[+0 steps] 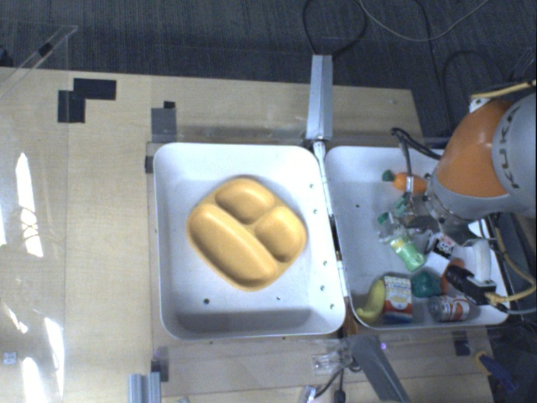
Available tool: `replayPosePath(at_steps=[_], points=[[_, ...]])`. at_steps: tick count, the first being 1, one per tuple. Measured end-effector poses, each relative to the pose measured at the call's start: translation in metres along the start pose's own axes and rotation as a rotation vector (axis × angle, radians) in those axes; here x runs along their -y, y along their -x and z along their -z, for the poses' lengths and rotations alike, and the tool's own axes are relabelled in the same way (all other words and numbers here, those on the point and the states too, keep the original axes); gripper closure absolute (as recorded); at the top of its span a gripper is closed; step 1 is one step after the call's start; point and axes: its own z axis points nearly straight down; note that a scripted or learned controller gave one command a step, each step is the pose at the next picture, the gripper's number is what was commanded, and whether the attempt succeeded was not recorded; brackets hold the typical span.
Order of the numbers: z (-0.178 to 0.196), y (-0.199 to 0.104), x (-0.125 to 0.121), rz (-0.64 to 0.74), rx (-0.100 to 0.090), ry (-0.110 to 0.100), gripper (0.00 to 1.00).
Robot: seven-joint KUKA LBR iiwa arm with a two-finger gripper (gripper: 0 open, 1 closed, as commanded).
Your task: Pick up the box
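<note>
The box [398,295] lay at the lower edge of the right bin [357,191], beside a banana [372,302] and a can [451,310]. The gripper [415,219] hung above a green bottle [408,250]; whether its jaws were released or clenched could not be told.

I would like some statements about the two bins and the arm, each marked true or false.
1. The yellow tray lies in the left bin. True.
2. The box stands in the left bin. False: it is in the right bin, near the front edge.
3. A banana lies just left of the box. True.
4. The gripper holds the box. False: it is over the green bottle, farther back than the box.
5. The arm has an orange band. True.
</note>
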Motion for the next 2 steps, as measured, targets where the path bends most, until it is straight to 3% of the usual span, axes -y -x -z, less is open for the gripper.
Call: replayPosePath(at_steps=[1, 2], points=[[0.0581, -0.0635, -0.0132, -0.086, 0.000, 0.002, 1.00], [0.0581, -0.0635, -0.0132, -0.085, 0.000, 0.002, 0.00]])
